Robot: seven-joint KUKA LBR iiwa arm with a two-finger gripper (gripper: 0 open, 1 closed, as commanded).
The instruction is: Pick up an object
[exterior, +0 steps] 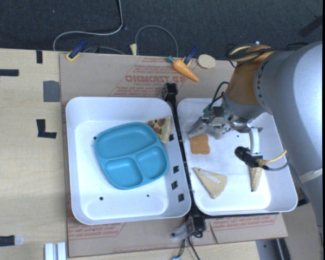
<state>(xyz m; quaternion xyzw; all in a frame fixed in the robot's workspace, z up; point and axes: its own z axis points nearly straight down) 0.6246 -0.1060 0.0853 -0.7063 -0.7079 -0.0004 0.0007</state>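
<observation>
Pale wedge [211,181] lies below brown toast piece [200,144] in right bin [281,199]; toast looks light, stiff, likely best pinched across flat edges; gripper [203,124] just above it, closure unclear.

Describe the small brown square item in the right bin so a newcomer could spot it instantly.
Start at the right shallow white bin, beside the one holding the blue divided plastic plate. Near its left wall, just below the end effector, lies a small orange-brown square toast-like piece. Unlike the pale triangular wedge below it, it is square and darker.
</observation>
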